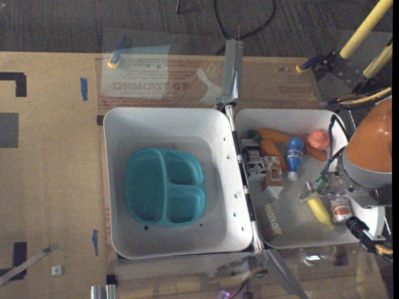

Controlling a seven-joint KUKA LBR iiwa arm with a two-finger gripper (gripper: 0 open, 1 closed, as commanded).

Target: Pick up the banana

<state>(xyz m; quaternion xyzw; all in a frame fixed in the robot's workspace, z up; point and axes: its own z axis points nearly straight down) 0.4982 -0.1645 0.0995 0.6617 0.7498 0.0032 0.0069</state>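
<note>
Floor: you've got dark carpet at the top, a black cable loop [244,5] lying on it.
Bench: tan cardboard top [50,185], blue tape bits and black squares on its left side.
Bins: two white bins side by side, touching along a metal strip. Left bin [118,129] holds a teal divided plate [166,186] near its middle. Right bin [293,232] is the cluttered one.
Banana: your banana [319,210] lies in the right bin, right of centre, tilted, one end toward the lower right.
Gripper: gripper [319,185] sits just above the banana's upper end, near or touching it; you can't tell the finger state from this view, the wrist and wiring blur it.
Arm: grey arm with orange band [373,143] covers the right bin's right edge.
Neighbours: small can with red label [340,209] just right of the banana; blue bottle [294,157] up-left, apart from it; orange carrots [274,141] and a pink thing [318,139] along the far wall; small boxes [262,167] against the left wall.
Open room: bare bin floor left of and below the banana, up to a flat packet [272,218] at lower left.
</note>
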